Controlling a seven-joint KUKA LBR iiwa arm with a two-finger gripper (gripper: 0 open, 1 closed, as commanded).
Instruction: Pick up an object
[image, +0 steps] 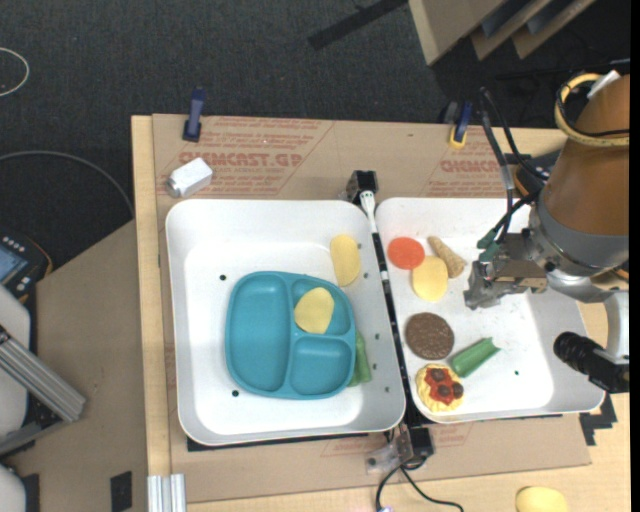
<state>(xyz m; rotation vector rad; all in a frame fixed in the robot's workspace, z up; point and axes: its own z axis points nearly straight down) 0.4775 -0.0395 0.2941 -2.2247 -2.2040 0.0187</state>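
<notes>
1. While the arm reaches in from the right, its gripper (483, 292) hangs low over the right bin (540, 395), just right of a pale yellow piece (431, 279); nothing shows between its fingers, and whether they are spread or closed cannot be told.
2. Candidates lie near: an orange disc (405, 252), a tan cone (448, 256), a brown disc (429, 335), a green piece (472, 356) and a small pizza toy (440, 388).
3. Judged from here, a clean pick means centring over one item, clear of its neighbours and the bin wall, before closing.
4. Across in the left bin (195, 300), a teal divided tray (275, 335) carries a yellow piece (314, 310).
5. Red print on the cardboard base (150, 250) reads partly "CAST".
</notes>
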